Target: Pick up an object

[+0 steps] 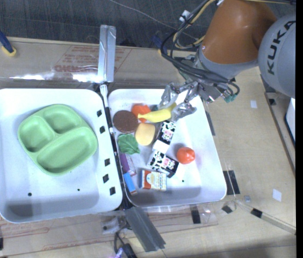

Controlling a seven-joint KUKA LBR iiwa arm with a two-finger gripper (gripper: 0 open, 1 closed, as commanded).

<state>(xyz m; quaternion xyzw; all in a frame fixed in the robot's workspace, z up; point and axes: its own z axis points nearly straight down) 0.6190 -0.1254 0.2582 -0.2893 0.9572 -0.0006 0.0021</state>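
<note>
Claw of mine sits low over the far end of the right bin, fingers spread either side of the yellow banana, which lies on the bin floor among the toy food. Green divided plate rests in the left bin.

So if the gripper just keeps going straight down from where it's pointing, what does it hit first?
Most likely the banana. The gripper hangs over the back of the right bin, its fingers either side of the banana's right end. Depth is hard to judge from this slant, so it may already be touching.
</note>
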